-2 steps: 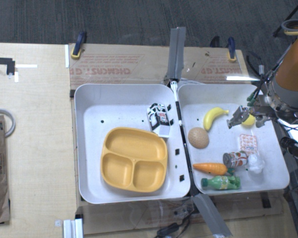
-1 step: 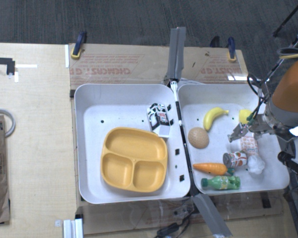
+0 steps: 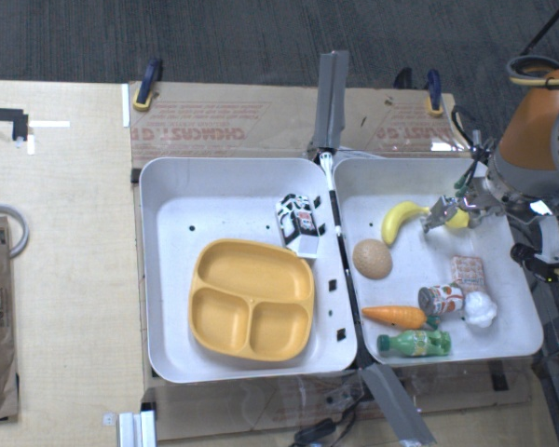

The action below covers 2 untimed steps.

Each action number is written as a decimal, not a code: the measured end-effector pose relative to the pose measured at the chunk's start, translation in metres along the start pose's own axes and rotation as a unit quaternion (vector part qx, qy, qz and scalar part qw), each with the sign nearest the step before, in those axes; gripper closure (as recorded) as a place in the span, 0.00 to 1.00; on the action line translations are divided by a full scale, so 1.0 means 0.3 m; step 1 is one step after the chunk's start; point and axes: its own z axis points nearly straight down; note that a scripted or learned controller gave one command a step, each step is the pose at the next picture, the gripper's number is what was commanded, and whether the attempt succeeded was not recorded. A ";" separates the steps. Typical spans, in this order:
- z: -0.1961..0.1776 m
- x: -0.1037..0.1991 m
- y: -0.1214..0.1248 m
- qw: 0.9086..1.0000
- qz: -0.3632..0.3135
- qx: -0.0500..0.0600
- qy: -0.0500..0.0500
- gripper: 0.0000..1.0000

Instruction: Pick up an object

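Observation:
In the right bin (image 3: 512, 343), a yellow banana (image 3: 401, 220) lies near the back. My gripper (image 3: 441, 215) hangs low just off the banana's right tip, at the end of the arm that reaches in from the right. A small yellow piece (image 3: 459, 219) shows right behind the gripper. Further forward lie a brown rounded object (image 3: 373, 259), an orange carrot (image 3: 396, 316), a green bottle (image 3: 413, 344), a red can (image 3: 441, 298), a pinkish packet (image 3: 467, 270) and a white lump (image 3: 481, 310).
The left bin (image 3: 168, 250) holds a yellow divided plate (image 3: 252, 299) and a black-and-white carton (image 3: 298, 220) by the shared wall. A grey divider post (image 3: 332, 91) stands behind the bins. Cables hang at the right edge.

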 end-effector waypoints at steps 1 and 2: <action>-0.004 0.075 0.148 0.999 -0.041 -0.001 -0.004 0.00; -0.038 0.075 0.150 0.999 -0.042 -0.001 -0.005 1.00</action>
